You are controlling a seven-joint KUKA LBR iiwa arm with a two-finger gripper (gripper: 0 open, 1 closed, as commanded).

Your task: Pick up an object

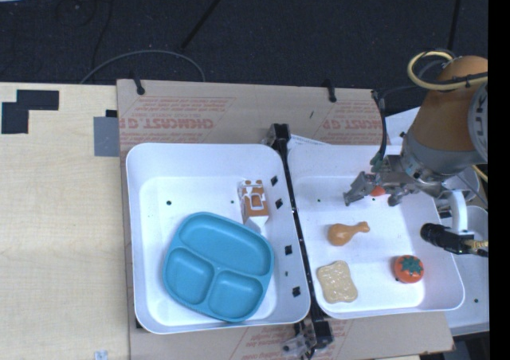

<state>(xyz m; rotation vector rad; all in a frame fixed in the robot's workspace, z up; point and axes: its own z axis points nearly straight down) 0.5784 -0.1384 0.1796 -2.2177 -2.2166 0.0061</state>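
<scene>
In the right bin (446,303) lie a tan toy drumstick (348,232), a pale biscuit-like slab (337,282) and a red-orange tomato with a green top (408,268). My gripper (374,195) hangs over the far part of this bin, above and slightly right of the drumstick. Its two dark fingers are spread wide, so it is open, and nothing sits between them. The left bin (147,191) holds a blue divided plate (217,265) and a small orange-and-white toy (255,199) at the plate's far right edge.
A black divider (288,223) separates the two bins. The grey arm with its orange band (446,123) comes in from the right above the bin's far right corner. A black part (446,237) juts over the right rim. Brown cardboard (239,115) lies behind the bins.
</scene>
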